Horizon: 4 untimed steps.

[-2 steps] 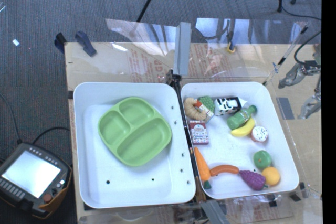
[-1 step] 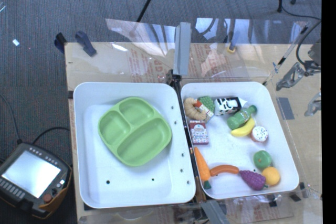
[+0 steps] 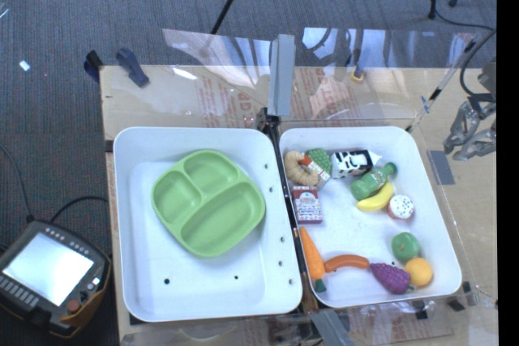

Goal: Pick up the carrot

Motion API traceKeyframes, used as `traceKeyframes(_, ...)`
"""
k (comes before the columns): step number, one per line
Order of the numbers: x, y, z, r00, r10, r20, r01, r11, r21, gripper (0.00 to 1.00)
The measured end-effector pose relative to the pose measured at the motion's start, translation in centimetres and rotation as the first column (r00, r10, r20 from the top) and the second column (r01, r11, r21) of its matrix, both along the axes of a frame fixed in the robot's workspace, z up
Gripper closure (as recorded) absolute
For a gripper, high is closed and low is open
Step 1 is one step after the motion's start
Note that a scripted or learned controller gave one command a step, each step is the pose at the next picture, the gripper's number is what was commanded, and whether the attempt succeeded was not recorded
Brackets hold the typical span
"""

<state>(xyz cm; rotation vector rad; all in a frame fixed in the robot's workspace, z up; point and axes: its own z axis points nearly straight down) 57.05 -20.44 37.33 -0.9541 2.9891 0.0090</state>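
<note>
Here the surface (image 3: 203,93) carries two white bins side by side. The left bin (image 3: 138,166) holds a green divided plate (image 3: 208,202). The right bin (image 3: 422,198) holds toy foods: a banana (image 3: 375,199), a purple grape bunch (image 3: 391,277), a green bottle (image 3: 373,180). The carrot (image 3: 312,257) lies against that bin's left wall near the front corner, leafy end forward, just beside an orange sausage (image 3: 346,262). The hand (image 3: 470,134) sits at the right, outside the bins, well apart from the carrot; whether it is clenched or released, I cannot tell.

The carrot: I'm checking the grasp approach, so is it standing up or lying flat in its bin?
Lying flat. The carrot rests lengthwise against the left wall of the right bin, its green top nearest the camera.
</note>
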Motion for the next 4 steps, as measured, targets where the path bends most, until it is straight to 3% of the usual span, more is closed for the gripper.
traceKeyframes(1, -7.2, -0.9, 10.7, 0.995, 0.097, 0.010, -0.096, 0.995, -0.011, 1.00)
traceKeyframes(3, -6.8, -1.1, 11.6, 0.996, 0.085, -0.002, -0.085, 0.996, 0.005, 1.00)
traceKeyframes(4, -4.0, -0.6, -14.6, 0.962, 0.272, -0.013, -0.272, 0.962, 0.007, 1.00)
